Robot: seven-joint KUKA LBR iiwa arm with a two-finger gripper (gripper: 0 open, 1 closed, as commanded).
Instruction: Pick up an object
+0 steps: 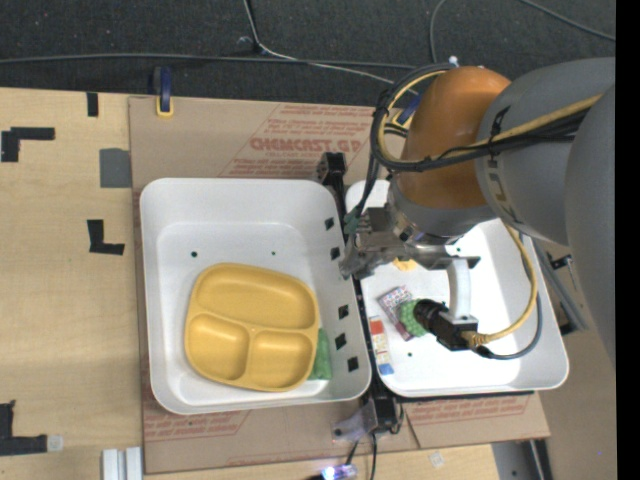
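Arm low over the right bin (540, 373), wrist at the wall shared by the 2 bins.

Gripper (362, 258) sits at the right bin's left edge; I cannot tell its state. Small packet (392, 299) and green item (409, 316) lie in the right bin just below the gripper. Yellow 3-part tray (252, 324) fills the left bin (170, 218), a green object (322, 358) touching its right side.

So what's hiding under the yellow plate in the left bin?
A green thing pokes out from under the right edge of the yellow plate, against the left bin wall. The plate covers the rest, so I can't tell what it is.
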